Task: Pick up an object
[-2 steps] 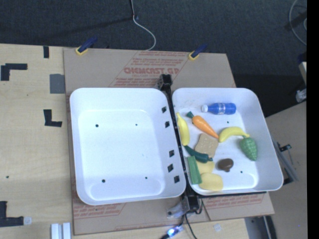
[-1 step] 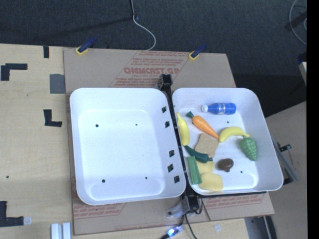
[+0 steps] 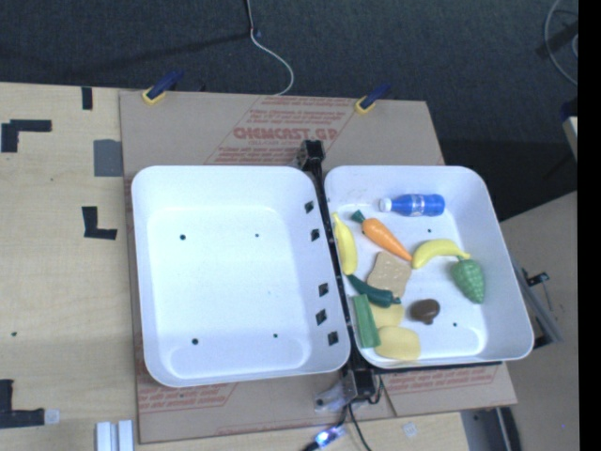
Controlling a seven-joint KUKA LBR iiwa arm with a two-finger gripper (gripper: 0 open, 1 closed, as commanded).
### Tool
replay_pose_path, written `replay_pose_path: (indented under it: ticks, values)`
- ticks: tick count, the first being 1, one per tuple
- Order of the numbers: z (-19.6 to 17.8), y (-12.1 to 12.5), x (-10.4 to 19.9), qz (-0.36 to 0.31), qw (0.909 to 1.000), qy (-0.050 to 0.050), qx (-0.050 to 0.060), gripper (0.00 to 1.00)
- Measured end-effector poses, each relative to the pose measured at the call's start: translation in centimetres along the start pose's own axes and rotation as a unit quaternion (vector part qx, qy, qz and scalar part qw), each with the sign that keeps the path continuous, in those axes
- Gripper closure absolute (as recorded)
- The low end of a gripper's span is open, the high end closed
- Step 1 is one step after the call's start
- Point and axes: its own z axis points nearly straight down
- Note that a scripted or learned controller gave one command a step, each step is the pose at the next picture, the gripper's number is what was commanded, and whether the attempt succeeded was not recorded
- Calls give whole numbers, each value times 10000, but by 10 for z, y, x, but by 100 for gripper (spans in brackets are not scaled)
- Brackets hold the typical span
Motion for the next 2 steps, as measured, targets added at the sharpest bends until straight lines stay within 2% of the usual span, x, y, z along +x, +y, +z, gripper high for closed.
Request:
replay_pose_path:
  ticks: [1,2]
  values:
    - [5,58,40,-20,10000,12,26,100]
    - [94,-3,124,-28,9999,34,93,100]
